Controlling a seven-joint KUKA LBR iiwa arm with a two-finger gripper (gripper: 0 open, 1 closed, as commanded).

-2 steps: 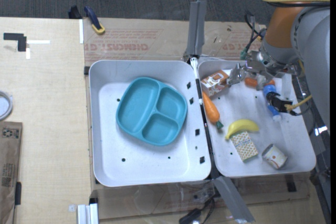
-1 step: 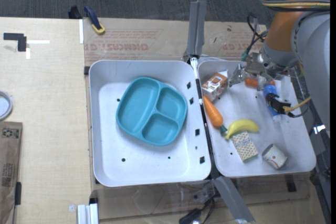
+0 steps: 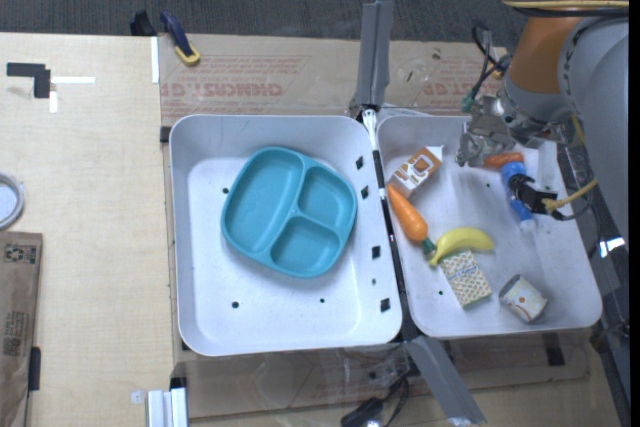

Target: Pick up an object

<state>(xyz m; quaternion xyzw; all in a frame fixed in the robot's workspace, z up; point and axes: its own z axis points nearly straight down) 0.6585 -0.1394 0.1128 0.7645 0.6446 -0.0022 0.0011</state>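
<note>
Seemingly the pincer [image 3: 478, 147] hangs just right of the carton [image 3: 416, 169]; its grip state unclear

We see two bins side by side on the counter [image 3: 80, 215]. The left bin [image 3: 190, 315] holds a divided plate [image 3: 289, 211] at its centre. In the right bin [image 3: 570, 295], a carton [image 3: 416, 170] lies at ten o'clock, a carrot [image 3: 407, 215] just below it, a banana [image 3: 462, 242] at centre, a packet [image 3: 466, 278] at six o'clock, and a cup [image 3: 523, 298] at four o'clock.

camera: fixed overhead | slanted down | both bins [image 3: 185, 215] framed
</note>
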